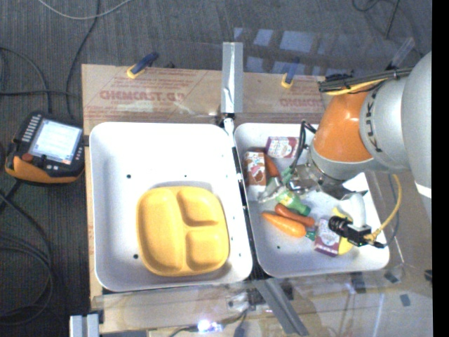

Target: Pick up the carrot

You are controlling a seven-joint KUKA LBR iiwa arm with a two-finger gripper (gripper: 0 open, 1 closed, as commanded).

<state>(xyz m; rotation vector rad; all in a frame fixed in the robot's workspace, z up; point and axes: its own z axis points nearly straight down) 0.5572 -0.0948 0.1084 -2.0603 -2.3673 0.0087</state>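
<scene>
While the gripper [293, 182] hangs over the right bin [379, 258], fingers' state impossible to tell, the carrot [283, 224] lies just near of it on the bin floor, so this looks like the approach, with a short descent needed next.

The carrot [284, 224] is orange and tapered, lying flat and slightly slanted in the right bin [372, 262]. It sits near the bin's front left, among other small items.

Carrot [284, 224] amid crowding clutter.
</scene>
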